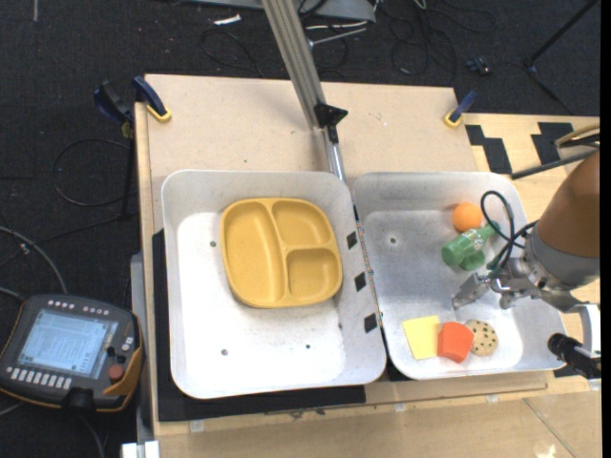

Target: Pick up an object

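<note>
Dark carpet strewn with cables surrounds the desk (pixel 239 122), a pale board that carries two shallow white bins side by side. The left bin (pixel 191 351) holds a yellow divided plate (pixel 282 252). The right bin (pixel 401 227) holds the candidate objects: an orange ball (pixel 467 217) touching a green cup (pixel 464 249) lying on its side, and, nearer the front wall, a yellow block (pixel 421 337), a red block (pixel 455 342) and a cookie (pixel 482 336) in a tight row.

The tool (pixel 474 289) sits low in the right bin, between the green cup and the front row, with nothing seen between its fingers. Whether it is open or closed cannot be told — the fingers are small and blurred against the bin floor.

Probable faults from this position:
- Closing on bare bin floor, because the tool stands between objects rather than over one.
- Knocking the cup, which would likely roll and push the ball away.
- Catching two blocks at once — they touch.

A handheld control pendant (pixel 67 349) lies beside the desk; its screen text is too small to read. No brand or label is legible.
</note>
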`<state>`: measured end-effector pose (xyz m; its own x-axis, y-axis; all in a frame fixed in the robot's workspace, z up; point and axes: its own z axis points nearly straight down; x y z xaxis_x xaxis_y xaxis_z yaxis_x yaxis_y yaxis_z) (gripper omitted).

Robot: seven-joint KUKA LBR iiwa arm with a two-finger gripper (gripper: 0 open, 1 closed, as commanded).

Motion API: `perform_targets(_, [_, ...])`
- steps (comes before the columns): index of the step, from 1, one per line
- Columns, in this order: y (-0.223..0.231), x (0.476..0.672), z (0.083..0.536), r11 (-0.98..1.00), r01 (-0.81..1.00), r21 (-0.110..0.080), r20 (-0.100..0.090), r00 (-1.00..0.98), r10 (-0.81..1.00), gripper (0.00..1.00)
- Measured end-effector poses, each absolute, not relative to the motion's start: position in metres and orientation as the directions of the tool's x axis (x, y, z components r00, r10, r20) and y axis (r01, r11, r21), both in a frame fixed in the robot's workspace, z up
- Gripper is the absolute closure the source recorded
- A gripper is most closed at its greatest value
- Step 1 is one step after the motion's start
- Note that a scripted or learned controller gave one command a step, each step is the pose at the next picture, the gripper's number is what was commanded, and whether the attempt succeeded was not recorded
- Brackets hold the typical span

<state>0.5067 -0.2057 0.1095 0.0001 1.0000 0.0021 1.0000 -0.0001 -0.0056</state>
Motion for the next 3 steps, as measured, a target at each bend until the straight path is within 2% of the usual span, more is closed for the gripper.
perform_targets(1, [-0.207, 0.508, 0.123, 0.0, 1.0, 0.002, -0.001, 0.0, 1.0, 1.0])
perform_targets(2, [-0.205, 0.512, 0.187, 0.003, 1.0, 0.007, -0.003, -0.003, 1.0, 1.0])
perform_targets(3, [-0.206, 0.505, 0.237, 0.003, 1.0, 0.007, -0.004, -0.003, 1.0, 1.0])
